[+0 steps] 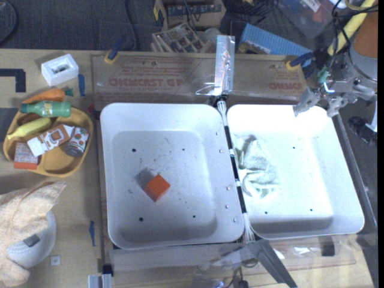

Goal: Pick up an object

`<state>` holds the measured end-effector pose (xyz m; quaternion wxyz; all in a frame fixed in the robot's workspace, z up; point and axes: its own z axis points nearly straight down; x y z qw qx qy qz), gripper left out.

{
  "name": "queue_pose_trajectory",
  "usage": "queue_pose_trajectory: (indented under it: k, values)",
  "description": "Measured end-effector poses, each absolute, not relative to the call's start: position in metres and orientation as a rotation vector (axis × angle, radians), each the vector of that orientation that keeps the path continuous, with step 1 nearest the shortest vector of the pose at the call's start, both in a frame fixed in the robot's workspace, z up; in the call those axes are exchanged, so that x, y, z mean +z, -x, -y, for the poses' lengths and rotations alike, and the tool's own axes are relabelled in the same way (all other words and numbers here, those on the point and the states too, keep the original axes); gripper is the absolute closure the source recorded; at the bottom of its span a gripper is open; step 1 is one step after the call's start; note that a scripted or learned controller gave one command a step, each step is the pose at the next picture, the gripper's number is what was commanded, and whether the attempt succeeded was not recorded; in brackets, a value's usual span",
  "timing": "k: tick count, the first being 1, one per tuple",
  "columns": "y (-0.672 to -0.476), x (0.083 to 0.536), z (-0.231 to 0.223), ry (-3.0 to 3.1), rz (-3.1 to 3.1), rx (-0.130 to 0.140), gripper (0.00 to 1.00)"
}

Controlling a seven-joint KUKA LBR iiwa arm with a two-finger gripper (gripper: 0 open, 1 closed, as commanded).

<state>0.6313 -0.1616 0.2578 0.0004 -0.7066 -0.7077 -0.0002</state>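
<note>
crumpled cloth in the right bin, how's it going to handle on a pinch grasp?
The cloth lies in loose, bunched folds, so it is probably floppy and will drape from the gripper. It looks thin, likely light. A pinch may catch only one fold, leaving the rest dragging on the right bin.

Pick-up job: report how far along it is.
Done: nothing lifted; the orange block lies in the left bin and the cloth in the right bin. In hand: the pincer hangs over the right bin's far rim. Left: descend, grasp, lift.

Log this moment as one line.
gripper: above right bin's far corner | orange block: left bin | cloth: right bin
</note>
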Motion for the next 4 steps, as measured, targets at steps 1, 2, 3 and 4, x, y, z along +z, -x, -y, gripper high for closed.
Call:
queue_pose_trajectory:
  k: [1, 2, 3, 4]
  values:
    - [-0.643, 0.185, 0.068, 2.205, 2.235, 0.001, 0.0]
    - [-0.61, 0.185, 0.058, 2.212, 2.228, 0.002, 0.0]
    - [-0.621, 0.088, 0.099, 2.174, 2.276, -0.008, 0.0]
    - [-0.602, 0.169, 0.131, 2.246, 2.201, -0.002, 0.0]
